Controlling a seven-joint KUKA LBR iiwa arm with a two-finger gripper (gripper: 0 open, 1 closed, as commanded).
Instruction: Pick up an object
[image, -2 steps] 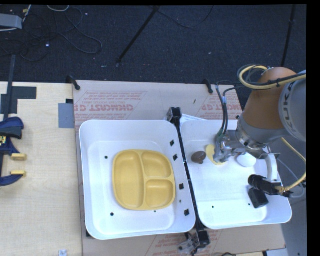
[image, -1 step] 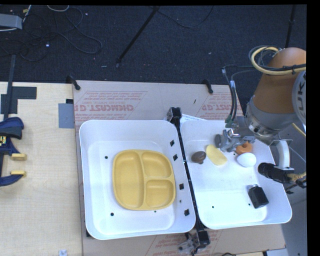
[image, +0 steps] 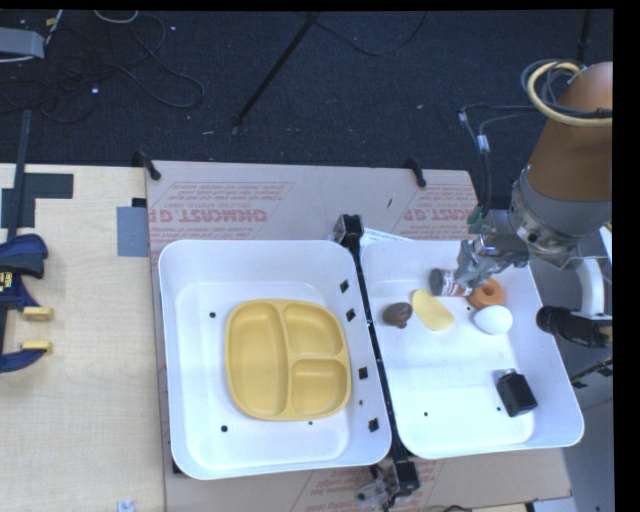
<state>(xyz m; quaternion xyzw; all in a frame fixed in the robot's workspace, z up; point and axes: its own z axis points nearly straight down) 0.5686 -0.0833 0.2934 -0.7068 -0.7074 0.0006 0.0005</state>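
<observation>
The right bin (image: 545, 425) holds several small things: a brown lump (image: 398, 314), a yellow piece (image: 433, 310), a white egg-shaped object (image: 492, 320), an orange object (image: 488, 294) and a black block (image: 516, 392). A small dark object (image: 443, 283) with a red end lies near the bin's far side. My gripper (image: 471, 268) hangs over the far part of this bin, just right of the small dark object and just left of the orange one. The arm's body hides part of the bin's far right corner.
The left bin (image: 190, 270) contains a yellow divided plate (image: 288, 358). A black divider (image: 362, 330) runs between the two bins. Both rest on cardboard (image: 230, 205) on a wooden bench. A blue clamp (image: 18, 300) sits at the far left.
</observation>
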